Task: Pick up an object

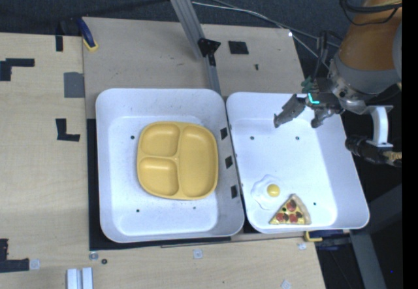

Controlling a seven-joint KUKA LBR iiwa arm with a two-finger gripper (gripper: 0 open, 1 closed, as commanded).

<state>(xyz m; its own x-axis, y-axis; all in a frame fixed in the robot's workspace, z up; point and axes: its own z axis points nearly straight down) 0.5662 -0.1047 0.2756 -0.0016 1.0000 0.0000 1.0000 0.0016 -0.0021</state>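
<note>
Claw: my gripper [302, 118] hangs spread and empty over the right bin's [330, 163] far end.
Targets: fried egg toy [268, 191] and pizza slice toy [291, 211], touching, near corner.
Bearing: both lie toward me, well apart from the fingers.
Left bin [117, 150]: yellow divided plate [177, 159].

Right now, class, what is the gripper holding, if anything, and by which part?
Nothing. The gripper hangs open over the right bin, its fingers apart with nothing between them. The fried egg and pizza slice lie untouched.
</note>
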